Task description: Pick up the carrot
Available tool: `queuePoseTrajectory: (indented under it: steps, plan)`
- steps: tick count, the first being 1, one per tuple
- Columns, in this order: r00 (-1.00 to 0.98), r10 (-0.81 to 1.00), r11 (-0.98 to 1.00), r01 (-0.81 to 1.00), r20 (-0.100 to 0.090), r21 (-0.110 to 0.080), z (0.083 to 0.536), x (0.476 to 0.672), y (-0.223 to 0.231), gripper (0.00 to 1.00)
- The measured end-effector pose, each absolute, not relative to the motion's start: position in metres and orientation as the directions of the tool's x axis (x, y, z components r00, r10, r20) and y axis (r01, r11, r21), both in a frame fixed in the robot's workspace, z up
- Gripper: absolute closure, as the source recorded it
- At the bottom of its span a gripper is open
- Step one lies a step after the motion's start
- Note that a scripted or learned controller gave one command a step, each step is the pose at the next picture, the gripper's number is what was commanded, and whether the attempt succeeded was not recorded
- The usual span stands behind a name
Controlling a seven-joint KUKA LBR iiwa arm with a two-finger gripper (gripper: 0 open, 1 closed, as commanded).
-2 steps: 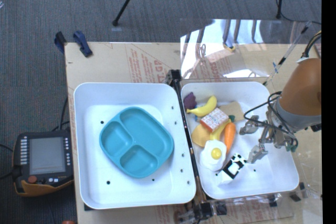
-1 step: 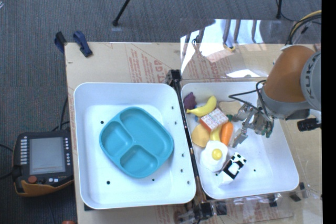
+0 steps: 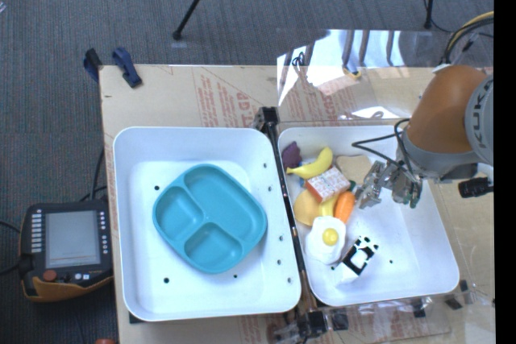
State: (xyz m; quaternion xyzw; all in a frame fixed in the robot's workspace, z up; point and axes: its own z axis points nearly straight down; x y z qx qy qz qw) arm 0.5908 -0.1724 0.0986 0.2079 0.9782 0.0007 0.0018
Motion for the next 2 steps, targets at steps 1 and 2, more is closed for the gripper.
queuePoseTrajectory:
  steps: [1, 2]
  plan:
    - [-0.945, 0.328, 0.945, 0.328, 0.003, 0.002, 0.087, 0.564, -0.128, 1.00]
    - [-0.810, 0.586, 0.810, 0.586, 0.004, -0.001, 0.086, 0.486, -0.095, 1.00]
